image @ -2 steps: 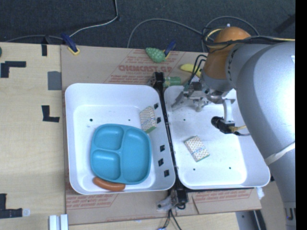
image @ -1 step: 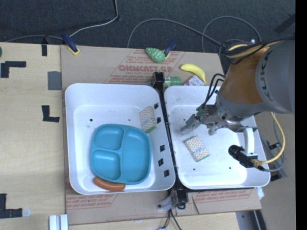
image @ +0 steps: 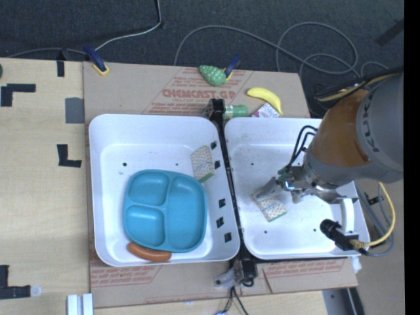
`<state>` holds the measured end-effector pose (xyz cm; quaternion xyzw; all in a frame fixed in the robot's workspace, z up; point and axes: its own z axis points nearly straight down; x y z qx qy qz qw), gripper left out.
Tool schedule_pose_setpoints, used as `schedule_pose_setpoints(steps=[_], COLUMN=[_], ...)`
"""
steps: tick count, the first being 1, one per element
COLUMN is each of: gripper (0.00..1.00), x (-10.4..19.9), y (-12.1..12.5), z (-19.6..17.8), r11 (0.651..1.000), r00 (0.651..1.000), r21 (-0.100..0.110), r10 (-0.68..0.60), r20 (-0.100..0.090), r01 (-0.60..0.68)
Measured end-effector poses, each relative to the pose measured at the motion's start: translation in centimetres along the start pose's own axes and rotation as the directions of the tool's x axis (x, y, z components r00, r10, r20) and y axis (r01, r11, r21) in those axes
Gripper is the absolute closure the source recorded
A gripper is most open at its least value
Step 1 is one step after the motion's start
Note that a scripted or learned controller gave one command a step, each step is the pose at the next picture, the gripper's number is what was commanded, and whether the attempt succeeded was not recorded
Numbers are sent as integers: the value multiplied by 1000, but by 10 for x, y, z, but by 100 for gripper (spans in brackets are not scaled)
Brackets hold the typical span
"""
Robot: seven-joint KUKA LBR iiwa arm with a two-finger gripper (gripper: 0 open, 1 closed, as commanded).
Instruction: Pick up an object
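The pincer [image: 268, 192] is low in the right bin [image: 295, 241], its metal tips right at the top edge of a small patterned packet [image: 273, 207]; I cannot tell how it is set. Well off to its left, the other bin [image: 108, 176] holds a blue divided plate [image: 165, 210], a sausage [image: 149, 252] and a second packet [image: 203, 162].

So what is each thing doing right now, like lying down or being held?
blue plate: lying flat in the left bin
hot dog: lying beside the plate's near edge
left sponge: leaning on the bin wall
right sponge: lying flat in the right bin, at the gripper
banana: lying outside the bins
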<state>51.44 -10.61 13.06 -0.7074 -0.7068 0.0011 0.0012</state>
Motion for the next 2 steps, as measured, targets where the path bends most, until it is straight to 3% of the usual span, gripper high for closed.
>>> schedule_pose_setpoints(steps=[1,2], gripper=[0,100], x=[11,10], y=[-4,-4], z=[45,35], r11=[1000,1000], r00=[1000,1000], r21=[-4,-5], r10=[0,1], r20=[1,3], r01=[0,-1])
